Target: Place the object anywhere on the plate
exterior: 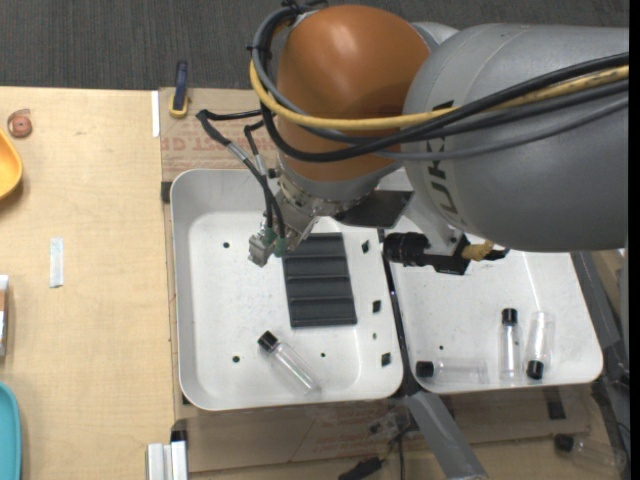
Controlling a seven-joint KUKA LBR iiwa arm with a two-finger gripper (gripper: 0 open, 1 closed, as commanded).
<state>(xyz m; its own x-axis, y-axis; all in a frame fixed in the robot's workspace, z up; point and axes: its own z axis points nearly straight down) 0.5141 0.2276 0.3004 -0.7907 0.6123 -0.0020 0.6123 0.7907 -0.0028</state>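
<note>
Vial [286, 360]: we log it lying loose at six o'clock in the left bin [200, 268], just below the dark ribbed plate [320, 280]. Gripper [272, 243] hangs at the plate's eleven o'clock; its grip we cannot tell.

Arm [480, 118] hides bins' far rims; gripper [268, 246] fingers — too small to read.

clear vial [286, 359] – black cap, lying flat, left bin [200, 368]
</note>
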